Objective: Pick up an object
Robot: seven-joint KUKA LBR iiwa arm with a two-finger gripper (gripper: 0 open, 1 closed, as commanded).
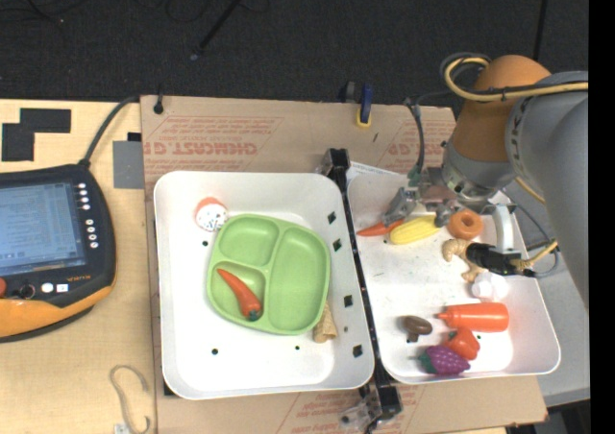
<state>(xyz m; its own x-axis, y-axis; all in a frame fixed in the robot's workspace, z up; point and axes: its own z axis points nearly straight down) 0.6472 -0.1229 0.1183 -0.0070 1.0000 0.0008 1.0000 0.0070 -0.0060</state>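
My gripper (411, 205) hangs low over the back left part of the right bin (538, 365). It is right above a yellow corn cob (415, 229), and I cannot tell whether it touches the cob. A small orange carrot (373, 229) lies just left of the cob. An orange ring-shaped donut (466, 223) sits to the cob's right, under the wrist. A beige piece (452, 250) and a white piece (488, 285) lie further toward the front.
At the front of the right bin lie an orange bottle-like toy (477, 317), a brown mushroom (415, 326), a red pepper (462, 343) and purple grapes (442, 361). The left bin (178, 346) holds a green divided plate (288, 269) with a red chili (240, 293), a white-orange ball (209, 215) and a beige piece (325, 329).
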